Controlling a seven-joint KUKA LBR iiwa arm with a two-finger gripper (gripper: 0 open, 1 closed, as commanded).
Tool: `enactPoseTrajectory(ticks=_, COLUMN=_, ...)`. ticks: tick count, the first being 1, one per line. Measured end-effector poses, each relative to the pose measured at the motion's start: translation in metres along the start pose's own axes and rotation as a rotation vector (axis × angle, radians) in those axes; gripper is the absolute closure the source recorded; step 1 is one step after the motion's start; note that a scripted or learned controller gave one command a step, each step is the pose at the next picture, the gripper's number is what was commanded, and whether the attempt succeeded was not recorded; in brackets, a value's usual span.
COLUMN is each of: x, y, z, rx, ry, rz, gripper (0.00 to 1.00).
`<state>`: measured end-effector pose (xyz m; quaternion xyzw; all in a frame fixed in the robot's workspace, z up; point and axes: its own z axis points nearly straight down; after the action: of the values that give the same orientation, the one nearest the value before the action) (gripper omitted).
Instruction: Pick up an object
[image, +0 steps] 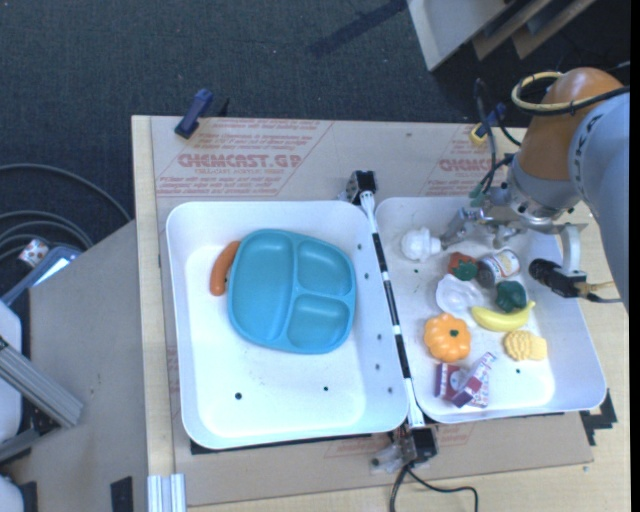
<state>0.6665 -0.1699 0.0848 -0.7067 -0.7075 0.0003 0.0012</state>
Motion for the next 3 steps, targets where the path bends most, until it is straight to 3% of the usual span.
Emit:
enactPoseTrajectory(ticks=1, x=0.037, y=0.0, z=0.0, rx=0.0, ry=0.0, rz=0.0, gripper=0.0)
enactPoseTrajectory(ticks=2, x=0.06, y=-0.075, z=0.001, rx=0.0, ry=0.0, rz=0.002, gripper=0.0)
enactPoseTrajectory(ticks=3, x=0.067, y=-0.032, z=0.003, rx=0.017, ry=0.001, rz=-0.001, gripper=0.0)
